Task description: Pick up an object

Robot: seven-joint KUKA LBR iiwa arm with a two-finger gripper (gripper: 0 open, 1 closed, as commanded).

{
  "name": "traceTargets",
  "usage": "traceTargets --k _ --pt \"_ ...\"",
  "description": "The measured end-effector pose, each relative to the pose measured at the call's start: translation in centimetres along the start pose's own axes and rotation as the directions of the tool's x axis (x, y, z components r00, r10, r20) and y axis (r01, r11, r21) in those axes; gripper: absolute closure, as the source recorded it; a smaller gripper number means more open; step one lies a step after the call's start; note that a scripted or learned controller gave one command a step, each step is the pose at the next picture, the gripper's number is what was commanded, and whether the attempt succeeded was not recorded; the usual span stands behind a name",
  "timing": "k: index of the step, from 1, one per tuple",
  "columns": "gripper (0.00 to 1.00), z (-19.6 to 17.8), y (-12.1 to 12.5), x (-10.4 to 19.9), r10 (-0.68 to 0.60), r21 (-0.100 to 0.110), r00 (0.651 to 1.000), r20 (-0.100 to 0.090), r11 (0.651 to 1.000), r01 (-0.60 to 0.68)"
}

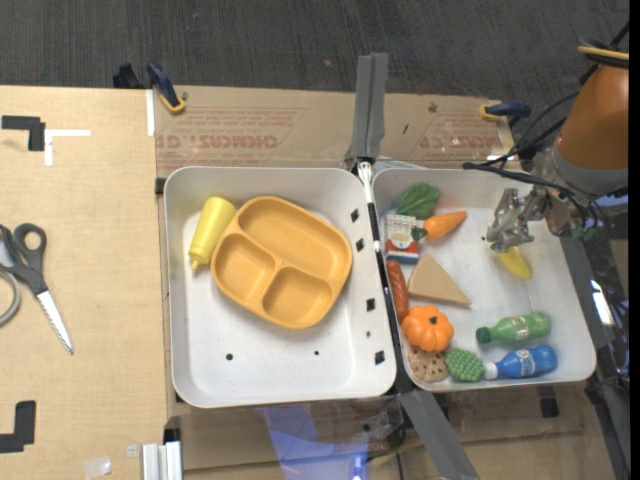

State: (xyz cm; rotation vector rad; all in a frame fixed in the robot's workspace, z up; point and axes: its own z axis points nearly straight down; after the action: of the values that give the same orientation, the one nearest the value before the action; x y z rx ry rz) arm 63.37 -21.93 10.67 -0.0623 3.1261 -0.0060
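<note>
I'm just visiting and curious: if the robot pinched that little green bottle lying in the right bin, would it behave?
The green bottle lies on its side and looks round, so a nudge would probably roll it. It looks glossy, so it may slip between the fingers. It seems a small toy, likely light.

Bright, even overhead light; soft shadows, mostly sharp focus.
</note>
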Motion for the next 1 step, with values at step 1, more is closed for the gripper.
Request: traceTargets --k 1 --pt "0.0 0.01 0.01 0.01 0.0 0.0 1.0 0.0 1.0 0.0"
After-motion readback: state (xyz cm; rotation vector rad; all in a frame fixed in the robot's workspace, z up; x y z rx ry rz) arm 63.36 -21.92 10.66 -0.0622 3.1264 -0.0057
